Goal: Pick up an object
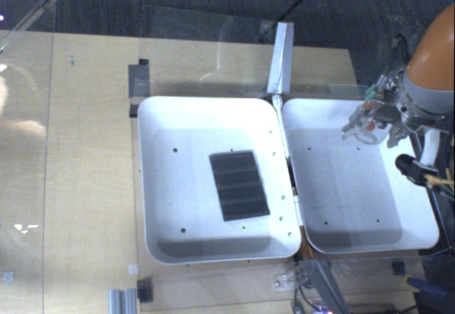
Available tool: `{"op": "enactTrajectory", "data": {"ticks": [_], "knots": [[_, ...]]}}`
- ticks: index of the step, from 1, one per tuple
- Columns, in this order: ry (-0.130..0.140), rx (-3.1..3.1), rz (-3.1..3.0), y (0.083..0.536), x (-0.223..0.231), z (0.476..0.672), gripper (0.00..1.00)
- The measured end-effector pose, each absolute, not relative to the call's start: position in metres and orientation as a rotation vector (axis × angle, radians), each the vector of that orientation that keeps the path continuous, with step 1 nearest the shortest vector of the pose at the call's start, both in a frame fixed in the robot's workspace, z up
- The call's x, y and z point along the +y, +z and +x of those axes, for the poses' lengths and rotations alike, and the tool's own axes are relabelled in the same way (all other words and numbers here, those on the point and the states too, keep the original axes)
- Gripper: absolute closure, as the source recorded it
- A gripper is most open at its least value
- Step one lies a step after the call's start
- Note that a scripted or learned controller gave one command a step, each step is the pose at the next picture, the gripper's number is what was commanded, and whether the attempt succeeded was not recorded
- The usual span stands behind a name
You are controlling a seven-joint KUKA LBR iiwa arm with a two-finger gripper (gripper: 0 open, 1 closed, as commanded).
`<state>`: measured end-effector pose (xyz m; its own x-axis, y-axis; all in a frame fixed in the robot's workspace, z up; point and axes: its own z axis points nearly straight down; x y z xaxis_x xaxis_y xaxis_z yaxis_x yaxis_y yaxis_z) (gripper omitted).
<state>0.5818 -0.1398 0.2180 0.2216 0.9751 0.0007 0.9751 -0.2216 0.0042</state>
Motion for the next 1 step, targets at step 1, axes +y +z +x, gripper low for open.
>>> {"op": "enactTrajectory", "data": {"ticks": [1], "knots": [[0.005,1.968,2.444,0.2571,-0.1613,0.6356,0.00]]}}
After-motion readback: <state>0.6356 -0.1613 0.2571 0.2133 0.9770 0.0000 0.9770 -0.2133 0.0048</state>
